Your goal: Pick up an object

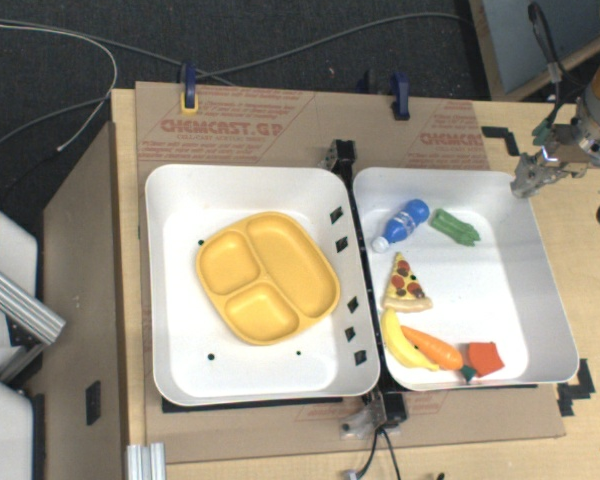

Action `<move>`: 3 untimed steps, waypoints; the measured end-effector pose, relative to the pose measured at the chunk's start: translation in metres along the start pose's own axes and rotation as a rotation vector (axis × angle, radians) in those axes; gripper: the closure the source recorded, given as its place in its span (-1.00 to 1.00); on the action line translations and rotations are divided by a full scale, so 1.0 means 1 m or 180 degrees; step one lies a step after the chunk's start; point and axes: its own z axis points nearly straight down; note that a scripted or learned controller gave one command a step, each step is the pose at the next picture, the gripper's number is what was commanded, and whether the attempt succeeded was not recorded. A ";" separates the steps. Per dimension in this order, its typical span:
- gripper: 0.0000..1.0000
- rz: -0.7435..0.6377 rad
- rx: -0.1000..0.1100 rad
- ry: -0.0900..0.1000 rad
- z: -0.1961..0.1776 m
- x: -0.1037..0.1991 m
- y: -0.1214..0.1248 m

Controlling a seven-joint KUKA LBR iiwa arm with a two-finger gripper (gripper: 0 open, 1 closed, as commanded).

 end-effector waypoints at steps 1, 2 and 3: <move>1.00 -0.0002 0.0025 0.0009 0.001 0.051 -0.016; 1.00 -0.0013 0.0021 0.0015 -0.011 0.105 -0.020; 1.00 -0.0014 0.0023 0.0016 -0.018 0.155 -0.029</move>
